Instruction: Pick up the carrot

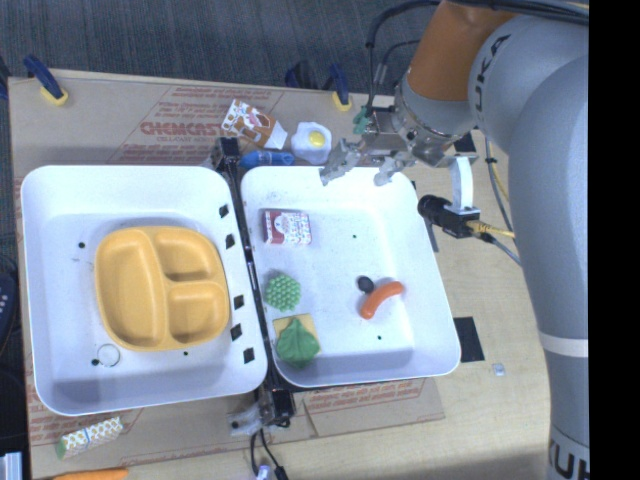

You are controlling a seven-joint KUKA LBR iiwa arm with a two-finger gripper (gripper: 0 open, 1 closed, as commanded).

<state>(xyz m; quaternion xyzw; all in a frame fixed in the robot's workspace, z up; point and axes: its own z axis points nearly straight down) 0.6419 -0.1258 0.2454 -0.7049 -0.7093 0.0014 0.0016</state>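
Observation:
The carrot (383, 299) is a small orange piece with a dark end, lying in the right half of the right bin (420, 268). My gripper (356, 174) hangs over that bin's far edge, well up-frame of the carrot and apart from it. It is open, its two fingertips (329, 174) spread wide with nothing between them.
In the right bin also lie a red-and-white carton (286, 228), a green ball (283, 291) and a leafy green piece on a yellow square (297, 340). The left bin (40, 268) holds a yellow divided plate (160, 286). A snack pack (246, 120) and a toy egg (313, 140) sit behind the bins.

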